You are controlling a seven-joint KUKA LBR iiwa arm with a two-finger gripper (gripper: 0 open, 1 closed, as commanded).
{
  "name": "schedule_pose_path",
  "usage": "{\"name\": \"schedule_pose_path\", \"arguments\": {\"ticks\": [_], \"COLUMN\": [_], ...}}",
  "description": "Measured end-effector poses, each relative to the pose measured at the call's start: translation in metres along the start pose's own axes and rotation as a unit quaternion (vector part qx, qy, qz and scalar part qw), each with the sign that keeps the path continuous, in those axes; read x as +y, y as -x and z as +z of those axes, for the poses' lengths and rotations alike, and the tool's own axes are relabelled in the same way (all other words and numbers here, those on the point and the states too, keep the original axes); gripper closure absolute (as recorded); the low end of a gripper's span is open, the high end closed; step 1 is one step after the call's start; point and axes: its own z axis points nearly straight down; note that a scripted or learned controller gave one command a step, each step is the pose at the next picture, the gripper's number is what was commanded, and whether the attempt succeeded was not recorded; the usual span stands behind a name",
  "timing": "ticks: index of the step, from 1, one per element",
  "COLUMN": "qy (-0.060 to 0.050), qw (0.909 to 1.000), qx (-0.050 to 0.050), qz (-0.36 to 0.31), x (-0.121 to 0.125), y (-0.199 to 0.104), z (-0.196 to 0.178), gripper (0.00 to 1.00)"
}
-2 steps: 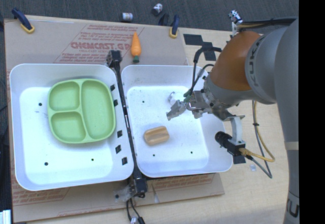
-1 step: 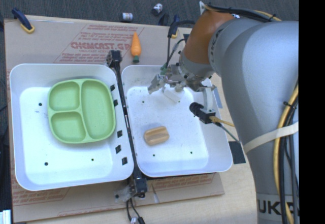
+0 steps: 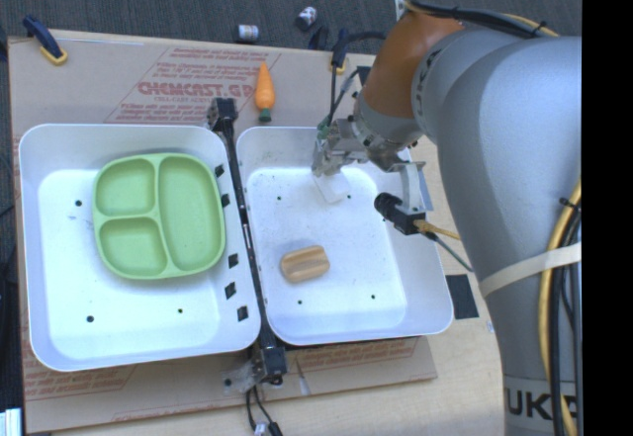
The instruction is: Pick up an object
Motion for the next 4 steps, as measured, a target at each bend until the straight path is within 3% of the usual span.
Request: {"name": "schedule_pose_path", "arguments": {"ticks": [1, 2, 3, 4], "qy": [-0.013, -0.014, -0.014, -0.013], "qw": [0.9999, 0.9999, 0.9999, 0.9999], "qx": [0.007, 0.007, 0.007, 0.006], "qz": [0.002, 0.002, 0.002, 0.004], "x": [-0.026, -0.027, 0.009, 0.009], "y": [-0.064, -0.064, -0.045, 0.023], "z": [-0.084, -0.083, -0.068, -0.097], "gripper": [1.0, 0.0, 0.0, 0.0]}}
